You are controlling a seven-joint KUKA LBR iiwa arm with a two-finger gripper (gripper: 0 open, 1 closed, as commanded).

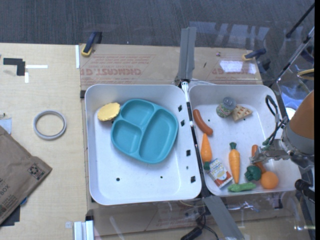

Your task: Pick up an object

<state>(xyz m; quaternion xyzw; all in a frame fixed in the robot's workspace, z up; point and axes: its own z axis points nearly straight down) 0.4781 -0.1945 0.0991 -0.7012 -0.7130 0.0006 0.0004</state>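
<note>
beside the tool (260,156), grip state unclear, crowd broccoli (253,173), orange (269,180) and carrot (234,162).

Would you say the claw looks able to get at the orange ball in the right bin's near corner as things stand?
Probably yes: the claw sits just above the orange ball, whose top is uncovered; the broccoli crowds its left side.

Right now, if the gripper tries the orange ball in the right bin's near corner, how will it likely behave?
The orange ball looks round and smooth, so it may roll or squirt out under a push. It probably is light, like toy food. The broccoli and the bin wall beside it may stop it from rolling far.
</note>
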